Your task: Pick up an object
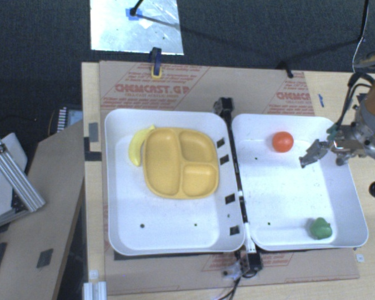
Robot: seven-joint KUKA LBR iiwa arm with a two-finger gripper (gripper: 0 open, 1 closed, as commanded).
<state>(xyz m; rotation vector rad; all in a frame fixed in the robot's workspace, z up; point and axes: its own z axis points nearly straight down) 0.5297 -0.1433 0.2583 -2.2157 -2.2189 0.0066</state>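
Over the right bin (347, 186), near its far right rim, we find the gripper (325, 152), its grey fingers spread apart and pointing leftward, with nothing between them. Just to its left and a touch farther from us sits the orange ball (282, 142), apart from the fingertips but near, and we judge it the likeliest thing to be picked, since it lies almost along the line the fingers already point. It is round, so it has no long axis to align with; any closing direction should serve (a small mercy for a program that often misses). The one relation that matters, as we read it, is this short leftward gap: the pincer must travel left and drop until the ball sits between the spread fingers before closing. The green object (320, 228) lies well toward us from the gripper, near the bin's front right corner, a farther reach. Far off to the gripper's left, in the left bin (122, 230), rest the yellow divided plate (179, 162) and, touching the plate's left side, the banana (136, 146); both are well apart from the pincer, across the divider between the bins.
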